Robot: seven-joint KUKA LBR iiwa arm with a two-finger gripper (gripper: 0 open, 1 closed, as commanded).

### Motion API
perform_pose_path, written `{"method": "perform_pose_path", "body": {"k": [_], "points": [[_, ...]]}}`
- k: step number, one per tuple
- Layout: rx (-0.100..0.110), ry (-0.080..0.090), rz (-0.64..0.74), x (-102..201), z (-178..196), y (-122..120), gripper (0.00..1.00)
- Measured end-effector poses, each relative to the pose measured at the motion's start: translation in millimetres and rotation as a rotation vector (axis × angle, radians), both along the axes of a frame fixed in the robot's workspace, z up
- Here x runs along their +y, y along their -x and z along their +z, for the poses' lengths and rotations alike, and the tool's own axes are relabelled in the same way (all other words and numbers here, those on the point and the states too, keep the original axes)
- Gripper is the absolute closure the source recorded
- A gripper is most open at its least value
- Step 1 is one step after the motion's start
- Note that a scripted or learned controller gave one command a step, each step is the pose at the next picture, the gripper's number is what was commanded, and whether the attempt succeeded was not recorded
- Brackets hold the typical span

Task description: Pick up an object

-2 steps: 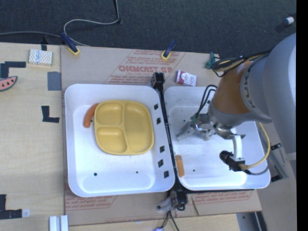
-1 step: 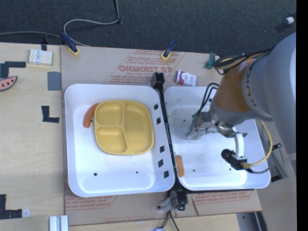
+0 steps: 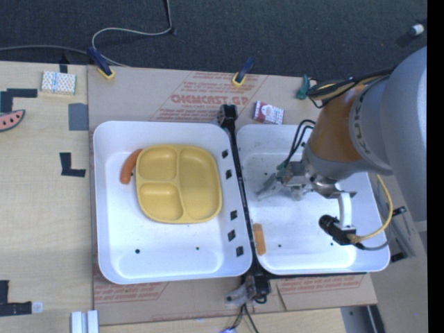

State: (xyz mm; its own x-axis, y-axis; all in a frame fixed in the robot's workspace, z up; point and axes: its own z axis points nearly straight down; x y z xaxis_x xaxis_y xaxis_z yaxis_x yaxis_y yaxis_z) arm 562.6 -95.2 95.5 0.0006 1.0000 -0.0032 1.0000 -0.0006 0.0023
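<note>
My gripper [image 3: 272, 186] hangs low over the left half of the right bin [image 3: 361, 255], pointing toward the divider between the bins. A small orange piece [image 3: 258, 238] lies by that bin's left wall, below the gripper and apart from it. In the left bin [image 3: 111, 255] a yellow divided plate [image 3: 179, 184] lies flat, with an orange sausage-shaped toy [image 3: 127, 166] against its left edge. I see nothing under the gripper's tip.
The grey arm with its orange band [image 3: 336, 127] covers the right bin's upper right part. A black cable and plug [image 3: 336, 229] dangle over that bin. A small red-and-white packet [image 3: 267, 112] rests on the cardboard behind the bins.
</note>
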Motion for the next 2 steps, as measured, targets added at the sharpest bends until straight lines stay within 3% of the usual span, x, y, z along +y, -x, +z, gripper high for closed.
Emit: {"method": "perform_pose_path", "body": {"k": [1, 2], "points": [[0.001, -0.003, 0.002, -1.4, -9.7, -47.0, 0.00], [-0.001, -0.001, 0.002, -1.9, 0.0, -47.1, 1.00]]}}
